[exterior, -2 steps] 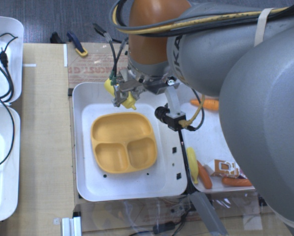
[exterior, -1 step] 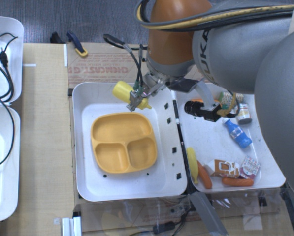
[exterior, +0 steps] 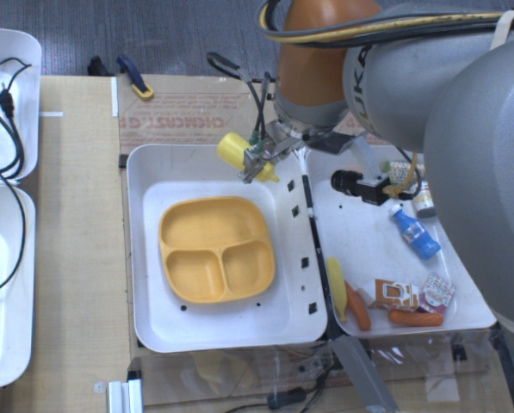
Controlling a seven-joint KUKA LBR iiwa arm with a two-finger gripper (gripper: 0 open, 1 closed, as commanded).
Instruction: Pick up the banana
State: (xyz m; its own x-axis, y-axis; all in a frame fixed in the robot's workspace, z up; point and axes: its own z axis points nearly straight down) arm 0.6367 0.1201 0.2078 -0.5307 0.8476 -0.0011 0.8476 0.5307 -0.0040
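The gripper (exterior: 258,169) hangs over the left bin's (exterior: 145,231) far edge, pinching a banana (exterior: 233,150).

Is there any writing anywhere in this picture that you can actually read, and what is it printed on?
Red print on the cardboard sheet behind the bins: upside down and blurred, not safely readable.
Dark lettering on the arm: partly hidden, unreadable.
Snack packets in the right bin: print too small.
Blue bottle: no legible label.
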